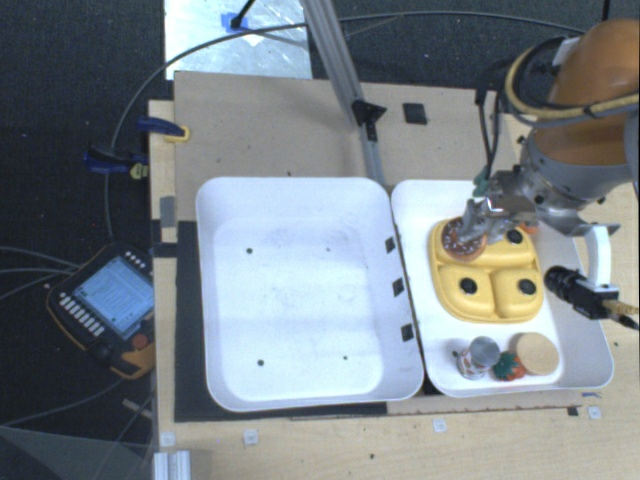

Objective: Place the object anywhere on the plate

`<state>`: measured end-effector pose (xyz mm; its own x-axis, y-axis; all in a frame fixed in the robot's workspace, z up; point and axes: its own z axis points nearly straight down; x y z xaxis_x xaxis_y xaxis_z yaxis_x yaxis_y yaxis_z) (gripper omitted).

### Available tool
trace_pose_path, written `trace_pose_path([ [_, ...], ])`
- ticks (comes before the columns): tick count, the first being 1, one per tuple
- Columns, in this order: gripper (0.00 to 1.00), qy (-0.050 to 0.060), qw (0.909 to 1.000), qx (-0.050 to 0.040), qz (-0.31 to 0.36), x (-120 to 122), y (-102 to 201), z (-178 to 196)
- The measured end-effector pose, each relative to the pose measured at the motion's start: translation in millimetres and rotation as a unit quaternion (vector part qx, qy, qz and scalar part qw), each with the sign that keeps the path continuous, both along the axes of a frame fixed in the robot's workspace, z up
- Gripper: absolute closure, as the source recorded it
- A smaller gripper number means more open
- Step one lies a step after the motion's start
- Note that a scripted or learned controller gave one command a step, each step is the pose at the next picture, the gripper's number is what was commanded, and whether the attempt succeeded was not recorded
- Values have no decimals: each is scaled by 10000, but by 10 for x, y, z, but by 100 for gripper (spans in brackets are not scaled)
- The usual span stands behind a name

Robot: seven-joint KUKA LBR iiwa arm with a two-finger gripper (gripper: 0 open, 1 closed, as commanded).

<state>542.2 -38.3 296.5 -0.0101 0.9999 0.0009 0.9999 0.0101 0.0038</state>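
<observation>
1. In the camera view, the gripper (478, 220) was seen low over the upper-left compartment of the yellow plate (492, 290), which sat in the right bin (420, 298). A round brown-and-white object (461, 239) lay in that compartment, directly beneath the fingertips.

2. Whether the fingers were spread or pressed together could not be told; they were blurred against the object, and no grip could be confirmed.

3. The task's thing was judged to be that round object, resting on the plate at about ten o'clock from the plate's centre.

4. A risk was judged: should the object still be pinched or stuck, a lift could drag it over the plate's rim into the bin floor at nine o'clock.

5. Little room was left at twelve o'clock, where the bin wall ran close to the plate.

6. At six o'clock from the plate, a tan disc (536, 353) and small mixed items (484, 358) crowded the bin's lower edge.

7. The left bin (295, 288) offered open room at nine o'clock.
</observation>
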Motion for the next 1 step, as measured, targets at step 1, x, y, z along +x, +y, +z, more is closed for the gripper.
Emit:
trace_pose_path([
  [1,100,3,10000,2,1,145,494,-52],
])
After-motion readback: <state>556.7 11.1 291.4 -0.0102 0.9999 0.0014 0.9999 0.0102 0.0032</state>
